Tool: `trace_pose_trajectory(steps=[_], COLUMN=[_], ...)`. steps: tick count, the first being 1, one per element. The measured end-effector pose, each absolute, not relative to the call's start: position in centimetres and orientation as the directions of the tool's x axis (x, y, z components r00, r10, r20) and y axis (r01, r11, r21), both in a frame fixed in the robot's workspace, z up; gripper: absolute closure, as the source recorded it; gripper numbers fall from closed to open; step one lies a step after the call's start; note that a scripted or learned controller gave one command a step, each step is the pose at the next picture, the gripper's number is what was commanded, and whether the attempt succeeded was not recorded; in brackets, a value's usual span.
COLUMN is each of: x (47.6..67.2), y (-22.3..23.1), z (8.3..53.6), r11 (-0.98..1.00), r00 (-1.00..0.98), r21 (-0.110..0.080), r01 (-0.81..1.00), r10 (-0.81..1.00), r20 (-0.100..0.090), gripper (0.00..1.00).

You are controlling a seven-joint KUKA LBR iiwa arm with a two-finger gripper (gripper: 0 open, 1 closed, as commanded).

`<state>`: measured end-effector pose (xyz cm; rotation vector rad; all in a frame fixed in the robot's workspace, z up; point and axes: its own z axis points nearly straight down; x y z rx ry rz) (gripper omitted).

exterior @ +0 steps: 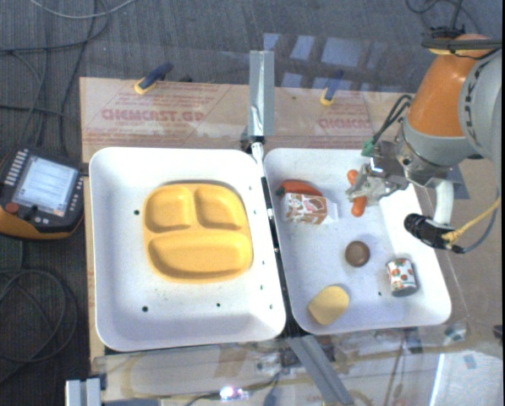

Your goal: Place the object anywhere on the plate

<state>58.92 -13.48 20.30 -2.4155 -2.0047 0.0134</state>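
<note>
A yellow plate (200,231) with three compartments lies in the left white bin (117,303). My gripper (368,184) hangs over the upper part of the right bin (430,307), reaching in from the right. Directly under it lies a small orange object (358,207), partly hidden by the gripper; one end shows above the gripper and one below. Whether the gripper touches it is unclear. To its left sits a red and white packet (305,208) with an orange-red piece (300,187) behind it.
The right bin also holds a brown ball (357,253), a small printed can (401,276) on its side and a pale yellow round piece (329,304). A raised rim (271,227) divides the two bins. A handheld controller (36,194) lies off the bench at left.
</note>
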Motion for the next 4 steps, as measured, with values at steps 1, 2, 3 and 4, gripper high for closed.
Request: trace_pose_trajectory(steps=[1,2,3,4], x=[61.3,60.1,58.3,58.3], y=[-6.2,0.3,5.8,5.8], z=[18.0,18.1,18.1,18.1], r11=[-0.154,-0.085,-0.022,-0.023], r00=[0.154,0.085,0.022,0.023], r21=[-0.009,-0.009,-0.009,-0.009], r01=[0.988,0.996,1.000,1.000], r10=[0.988,0.996,1.000,1.000], r20=[-0.003,-0.002,-0.002,-0.002], gripper=[1.00,1.00,1.00,0.00])
